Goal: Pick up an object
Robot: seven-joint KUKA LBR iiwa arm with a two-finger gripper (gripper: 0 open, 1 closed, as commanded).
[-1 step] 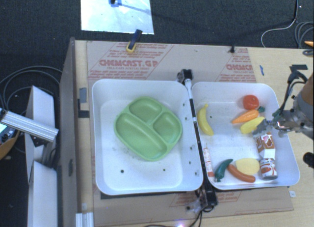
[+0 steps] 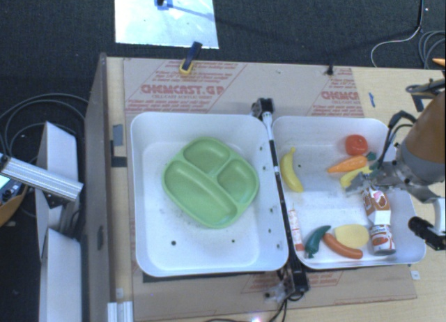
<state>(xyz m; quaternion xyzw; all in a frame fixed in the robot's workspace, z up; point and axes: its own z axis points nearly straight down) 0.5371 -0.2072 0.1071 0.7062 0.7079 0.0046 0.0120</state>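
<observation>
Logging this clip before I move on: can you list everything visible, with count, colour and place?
Shallow plastic bins: 2, white, side by side on the bench.
Divided plastic plate: 1, light green, left bin.
Toy banana: 1, yellow, right bin, left side.
Toy tomato: 1, red, right bin, far corner.
Toy carrot: 1, orange, below the tomato.
Small carton: 1, white and red, right bin.
Small can: 1, red and white, near edge.
Toy sausage: 1, red-orange, near edge.
Flat yellow piece: 1, beside the sausage.
Dark green toy: 1, near edge.
Gripper: 1, grey, over the right bin.
</observation>
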